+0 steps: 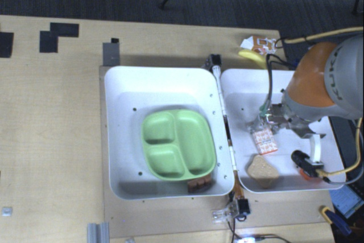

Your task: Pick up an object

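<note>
In the right bin (244, 85), a small white packet with red print (265, 141) lies near the middle. A tan, rounded, bread-like piece (261, 169) rests at the front wall, just below the packet. My gripper (266, 120) hangs over the right bin, right at the packet's far end; the wrist hides whether it touches the packet. In the left bin (122, 122) sits a green divided plate (178, 144), and a small brown object (199, 184) peeks out from under its front edge.
A yellow item and a small orange-and-white wrapper (257, 46) lie on the bench behind the right bin. The rim between the two bins (224, 122) runs just left of the gripper. The arm covers the right bin's right side.
</note>
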Controlling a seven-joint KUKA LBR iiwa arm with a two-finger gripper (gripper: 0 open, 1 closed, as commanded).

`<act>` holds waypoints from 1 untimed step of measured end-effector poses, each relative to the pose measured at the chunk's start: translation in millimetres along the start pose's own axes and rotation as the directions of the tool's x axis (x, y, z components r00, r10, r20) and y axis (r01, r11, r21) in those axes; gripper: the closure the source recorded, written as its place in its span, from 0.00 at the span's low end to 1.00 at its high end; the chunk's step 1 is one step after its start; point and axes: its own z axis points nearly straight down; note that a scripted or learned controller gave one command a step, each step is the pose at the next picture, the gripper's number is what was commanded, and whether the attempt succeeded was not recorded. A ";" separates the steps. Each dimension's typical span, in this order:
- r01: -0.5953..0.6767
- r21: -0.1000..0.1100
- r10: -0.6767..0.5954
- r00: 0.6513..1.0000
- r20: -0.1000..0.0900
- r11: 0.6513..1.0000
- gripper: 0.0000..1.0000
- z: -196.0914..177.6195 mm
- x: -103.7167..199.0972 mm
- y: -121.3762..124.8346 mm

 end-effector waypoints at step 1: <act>0.000 0.009 0.000 1.000 -0.002 1.000 1.00 -87.2 39.8 -54.4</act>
